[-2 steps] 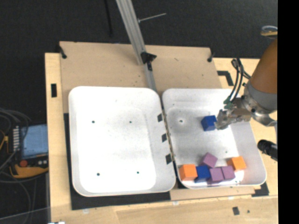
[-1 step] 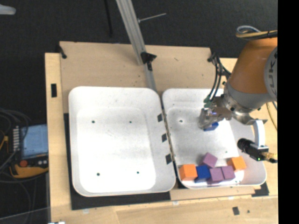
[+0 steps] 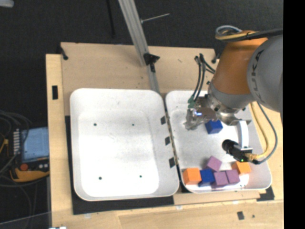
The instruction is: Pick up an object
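Observation:
My gripper (image 3: 194, 119) hangs over the upper middle of the right bin (image 3: 177, 104), below the grey and orange arm (image 3: 236, 75). Just to its right, partly under the wrist, is a blue cube (image 3: 214, 127); whether it is held or only lies beside the gripper I cannot tell. Along the bin's front edge lie an orange block (image 3: 192, 175), a second blue block (image 3: 207, 176) and three purple blocks (image 3: 220, 178). A small orange block (image 3: 243, 167) sits at the front right.
The left bin (image 3: 119, 142) stands beside the right one, with a low divider between them. A slanted metal pole (image 3: 138, 37) rises behind the bins. Cables and a black fitting (image 3: 233, 148) hang off the wrist over the right bin.

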`<state>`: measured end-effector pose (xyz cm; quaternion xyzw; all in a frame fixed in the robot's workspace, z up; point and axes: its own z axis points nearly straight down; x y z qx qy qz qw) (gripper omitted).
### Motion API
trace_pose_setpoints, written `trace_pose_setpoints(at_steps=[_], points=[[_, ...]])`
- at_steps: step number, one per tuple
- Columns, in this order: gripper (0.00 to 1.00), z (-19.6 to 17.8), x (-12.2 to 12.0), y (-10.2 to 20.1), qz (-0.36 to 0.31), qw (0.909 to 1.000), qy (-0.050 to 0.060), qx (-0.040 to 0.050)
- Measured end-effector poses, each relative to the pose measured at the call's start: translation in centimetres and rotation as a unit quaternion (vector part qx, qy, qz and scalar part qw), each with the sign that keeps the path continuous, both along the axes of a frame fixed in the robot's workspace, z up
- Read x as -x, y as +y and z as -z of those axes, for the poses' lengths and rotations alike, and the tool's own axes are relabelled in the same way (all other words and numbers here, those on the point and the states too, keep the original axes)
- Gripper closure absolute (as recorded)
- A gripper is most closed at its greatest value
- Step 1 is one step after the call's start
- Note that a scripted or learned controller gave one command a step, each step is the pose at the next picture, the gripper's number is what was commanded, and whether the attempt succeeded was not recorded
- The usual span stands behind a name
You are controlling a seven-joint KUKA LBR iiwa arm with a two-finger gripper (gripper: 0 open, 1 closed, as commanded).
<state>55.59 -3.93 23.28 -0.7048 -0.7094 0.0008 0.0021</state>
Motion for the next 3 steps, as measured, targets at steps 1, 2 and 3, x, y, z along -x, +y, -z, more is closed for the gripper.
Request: trace_pose_setpoints(at_steps=[1,2,3], points=[[1.00,-1.0,-1.5,4.9,-0.001,1.0000,-0.003,0.0002],[1.00,-1.0,-3.3,8.7,0.000,1.0000,-0.003,0.0004],[1.00,-0.1,-4.7,12.9,0.000,1.0000,-0.003,0.0009]])
